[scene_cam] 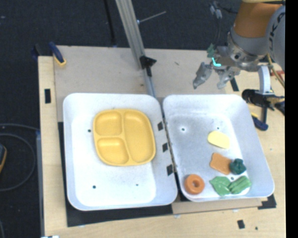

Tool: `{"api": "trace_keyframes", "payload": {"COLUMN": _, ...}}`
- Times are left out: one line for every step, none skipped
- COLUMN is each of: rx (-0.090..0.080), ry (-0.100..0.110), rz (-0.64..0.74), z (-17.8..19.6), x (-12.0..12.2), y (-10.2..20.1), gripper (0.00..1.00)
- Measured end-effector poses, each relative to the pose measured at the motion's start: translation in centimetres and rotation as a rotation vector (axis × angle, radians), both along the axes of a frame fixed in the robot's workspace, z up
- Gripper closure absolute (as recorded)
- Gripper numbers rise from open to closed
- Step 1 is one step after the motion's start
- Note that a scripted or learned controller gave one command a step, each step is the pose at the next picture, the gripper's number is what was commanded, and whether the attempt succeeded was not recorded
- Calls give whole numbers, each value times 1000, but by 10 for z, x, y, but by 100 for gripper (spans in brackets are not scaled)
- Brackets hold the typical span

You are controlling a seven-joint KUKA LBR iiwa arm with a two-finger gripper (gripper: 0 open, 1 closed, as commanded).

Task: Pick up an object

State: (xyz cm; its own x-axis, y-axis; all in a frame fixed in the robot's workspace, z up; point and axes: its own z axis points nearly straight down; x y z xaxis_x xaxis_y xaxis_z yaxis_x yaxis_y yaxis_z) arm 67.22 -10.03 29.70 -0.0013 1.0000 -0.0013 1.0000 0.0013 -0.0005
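My gripper hangs above the far edge of the right bin, its two fingers spread open with nothing between them. In the right bin's near right part lie a pale yellow piece, an orange-brown slab, a dark green lump, a light green leafy piece and an orange ring. All of them sit well forward of the gripper.
The left bin holds a yellow divided plate. A slanted metal post rises behind the seam between the bins. A blue clamp sits at the bench's far left corner.
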Motion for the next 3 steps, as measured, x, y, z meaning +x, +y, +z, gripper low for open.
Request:
{"api": "trace_keyframes", "payload": {"rx": 0, "ry": -2, "rz": 0, "z": 1, "x": 0, "y": 0, "gripper": 0}}
{"api": "trace_keyframes", "payload": {"rx": 0, "ry": 2, "rz": 2, "z": -51, "x": 7, "y": 7, "gripper": 0}}
{"api": "trace_keyframes", "payload": {"rx": -1, "ry": 2, "rz": 1, "z": -94, "x": 6, "y": 8, "gripper": 0}}
